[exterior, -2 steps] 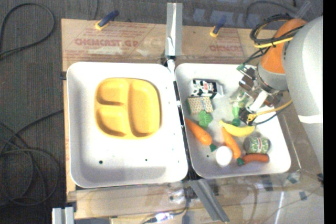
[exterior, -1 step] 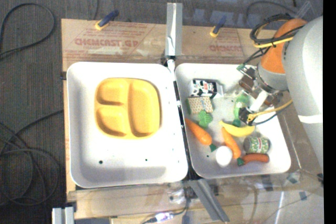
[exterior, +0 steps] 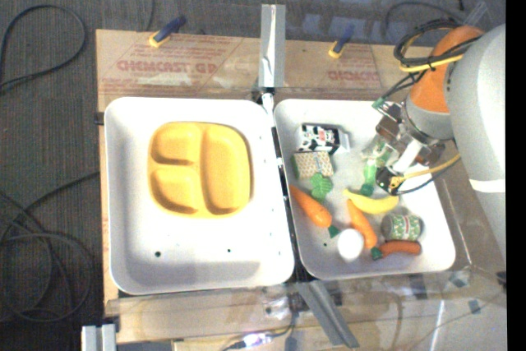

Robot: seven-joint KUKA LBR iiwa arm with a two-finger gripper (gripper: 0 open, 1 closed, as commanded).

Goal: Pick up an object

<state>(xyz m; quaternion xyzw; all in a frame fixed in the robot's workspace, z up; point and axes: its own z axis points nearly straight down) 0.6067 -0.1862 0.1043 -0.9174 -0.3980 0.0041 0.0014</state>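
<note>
My gripper point(exterior: 388, 159) hangs low over the right side of the right bin point(exterior: 444, 255), reaching in from the right. Just under and left of it stands a small green bottle point(exterior: 370, 175), with a yellow banana point(exterior: 372, 203) lying directly below. Further objects in this bin are a black-and-white carton point(exterior: 319, 137), a tan waffle-like block point(exterior: 313, 164), a green broccoli piece point(exterior: 321, 186), two orange carrots point(exterior: 312, 208) point(exterior: 362, 223), a white egg point(exterior: 350, 244), a green can point(exterior: 401, 226) and a red pepper point(exterior: 400, 247). The wrist hides whatever lies under the gripper.
The left bin point(exterior: 123, 259) holds a yellow divided tray point(exterior: 200, 168). A metal post point(exterior: 272, 45) rises behind the seam between the bins. The arm's grey body point(exterior: 491, 119) and cables crowd the right rim. Cardboard point(exterior: 181, 66) lies under the bins.
</note>
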